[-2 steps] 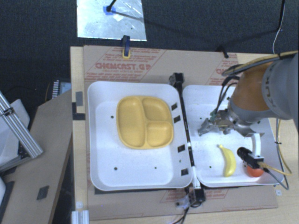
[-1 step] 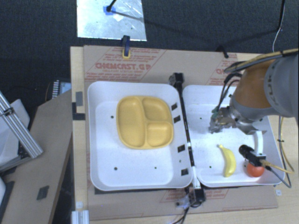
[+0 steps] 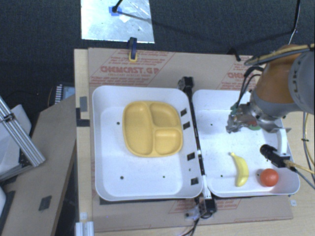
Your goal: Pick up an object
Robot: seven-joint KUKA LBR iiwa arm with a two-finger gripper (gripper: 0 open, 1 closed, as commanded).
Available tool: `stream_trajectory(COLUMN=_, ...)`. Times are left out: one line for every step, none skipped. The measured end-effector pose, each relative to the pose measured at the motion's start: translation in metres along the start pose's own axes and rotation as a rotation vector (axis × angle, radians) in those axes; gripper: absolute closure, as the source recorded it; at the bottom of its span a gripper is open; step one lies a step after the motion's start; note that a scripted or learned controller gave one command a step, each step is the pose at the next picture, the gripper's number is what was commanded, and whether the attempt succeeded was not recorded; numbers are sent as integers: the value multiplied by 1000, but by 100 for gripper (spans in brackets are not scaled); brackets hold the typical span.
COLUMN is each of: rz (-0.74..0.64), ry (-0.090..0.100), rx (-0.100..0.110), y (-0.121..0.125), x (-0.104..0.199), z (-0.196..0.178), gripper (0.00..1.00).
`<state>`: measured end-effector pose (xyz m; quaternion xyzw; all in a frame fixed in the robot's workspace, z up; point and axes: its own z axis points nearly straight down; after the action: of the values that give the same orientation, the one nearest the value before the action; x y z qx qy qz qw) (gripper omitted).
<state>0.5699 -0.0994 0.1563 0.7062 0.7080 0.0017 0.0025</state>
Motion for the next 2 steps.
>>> stream_trajectory(rz=-1, ry=0, rx=0, y=2, x=-5, z=-44, gripper=100)
stream_trajectory(rz=-1, ry=0, rx=1, y=3, x=-5, z=-73, gripper=100)
